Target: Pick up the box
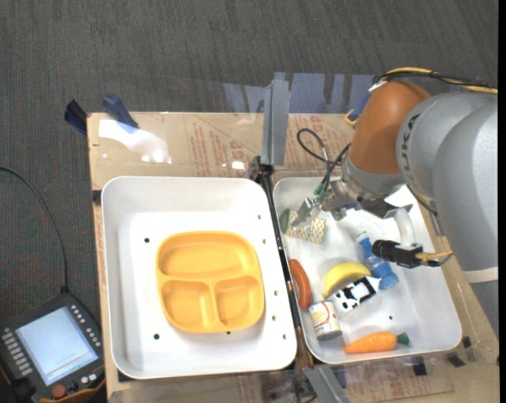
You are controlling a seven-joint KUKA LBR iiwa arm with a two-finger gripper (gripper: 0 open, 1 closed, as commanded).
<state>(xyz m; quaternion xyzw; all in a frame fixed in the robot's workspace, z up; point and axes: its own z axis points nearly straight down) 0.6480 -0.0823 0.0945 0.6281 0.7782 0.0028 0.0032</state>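
Observation:
A small cream box [314,230] with a speckled pattern lies in the upper left part of the right bin [437,309]. My gripper [305,215] hangs right over the box's upper left edge, reaching down from the grey and orange arm [387,141]. Part of the box is hidden under the gripper, and whether they touch is unclear.
The right bin also holds a red sausage [300,282], a banana [345,274], a black-and-white carton [356,293], a small can [324,319], a carrot [372,342] and a blue bottle [375,260]. A yellow divided plate [209,280] sits in the left bin [122,225].

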